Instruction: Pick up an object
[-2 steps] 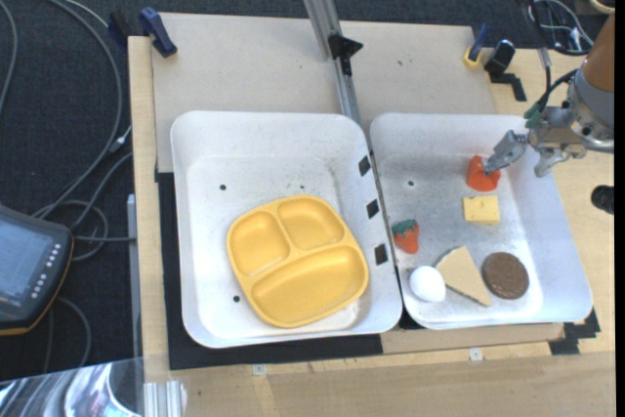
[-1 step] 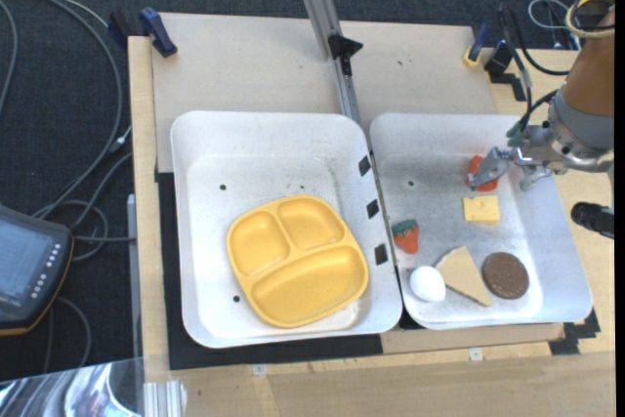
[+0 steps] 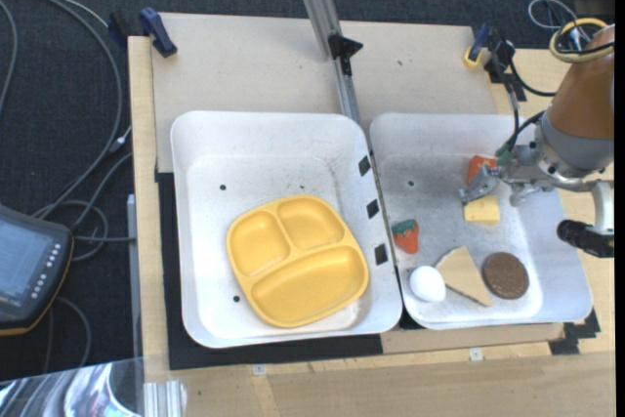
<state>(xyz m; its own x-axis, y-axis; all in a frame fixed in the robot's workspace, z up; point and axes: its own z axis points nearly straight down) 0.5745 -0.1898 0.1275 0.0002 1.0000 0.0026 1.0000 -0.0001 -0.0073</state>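
Two shallow white bins sit side by side on a wooden bench, seen from above at a slant. The left bin [image 3: 195, 151] holds a yellow tray [image 3: 296, 259] with three compartments, lying flat. The right bin [image 3: 430, 137] holds small toy foods: a yellow cheese block [image 3: 481, 212], an orange piece [image 3: 479, 167] just above it, a strawberry [image 3: 406, 235] near the dividing wall, a white egg [image 3: 427, 284] at the front, a tan wedge [image 3: 466, 273] touching the egg's right side, and a brown cookie [image 3: 506, 275] just right of the wedge. The grey arm [image 3: 583, 107] reaches in from the right, and its gripper [image 3: 500, 179] hangs low over the back right part of this bin. The gripper's tips are lost among dark metal parts, so whether it is spread or closed cannot be told, and nothing can be seen held in it. The cheese block seems the likely target: it lies just in front of the gripper and slightly to its left in this view, close beneath it, with its longer side running roughly left to right. The orange piece sits right beside the gripper on the far side. A short move forward and down would probably bring the gripper over the block.
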